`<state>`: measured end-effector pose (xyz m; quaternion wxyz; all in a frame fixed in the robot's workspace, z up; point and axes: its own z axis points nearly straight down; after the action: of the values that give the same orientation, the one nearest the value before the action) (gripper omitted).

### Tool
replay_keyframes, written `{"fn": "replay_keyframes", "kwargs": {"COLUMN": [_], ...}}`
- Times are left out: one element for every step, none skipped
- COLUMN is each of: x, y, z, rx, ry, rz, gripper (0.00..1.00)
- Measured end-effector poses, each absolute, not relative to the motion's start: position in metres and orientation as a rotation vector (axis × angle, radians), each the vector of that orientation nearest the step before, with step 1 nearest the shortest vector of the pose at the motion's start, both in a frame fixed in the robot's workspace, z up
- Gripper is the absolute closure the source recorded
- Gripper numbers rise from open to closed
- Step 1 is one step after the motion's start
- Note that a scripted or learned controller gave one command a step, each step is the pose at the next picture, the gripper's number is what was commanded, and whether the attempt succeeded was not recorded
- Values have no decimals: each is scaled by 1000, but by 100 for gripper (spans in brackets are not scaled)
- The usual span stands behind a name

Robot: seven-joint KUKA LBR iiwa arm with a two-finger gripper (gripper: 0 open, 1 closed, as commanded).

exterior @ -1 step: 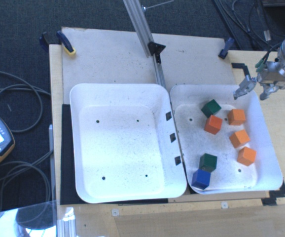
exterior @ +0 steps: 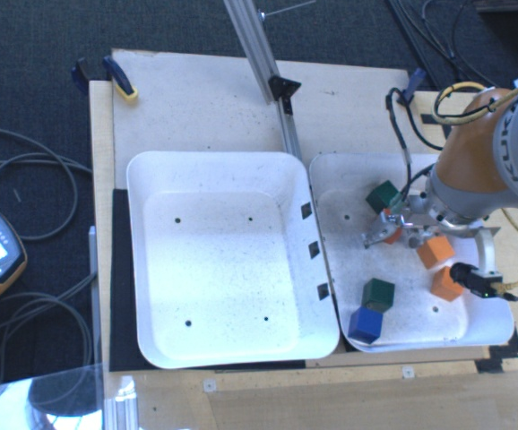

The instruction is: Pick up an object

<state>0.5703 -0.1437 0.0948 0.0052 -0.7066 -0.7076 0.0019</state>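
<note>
White right bin [exterior: 331, 186] holds unlabelled blocks; gripper [exterior: 392, 231] state cannot be told.

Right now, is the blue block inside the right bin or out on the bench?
Inside. The blue block lies on the right bin floor, near its front rim, touching a green block.

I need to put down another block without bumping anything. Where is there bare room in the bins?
The left white bin is bare wall to wall. The right white bin is crowded: green cubes, blue cube, orange cubes, tool.
</note>
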Motion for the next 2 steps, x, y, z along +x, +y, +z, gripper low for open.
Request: {"fn": "replay_keyframes", "kwargs": {"x": [574, 573], "y": [-145, -145], "z": [111, 110], "rx": [-2222, -2222], "ry": [-2221, -2221], "rz": [-4, -4], "gripper": [100, 0]}}
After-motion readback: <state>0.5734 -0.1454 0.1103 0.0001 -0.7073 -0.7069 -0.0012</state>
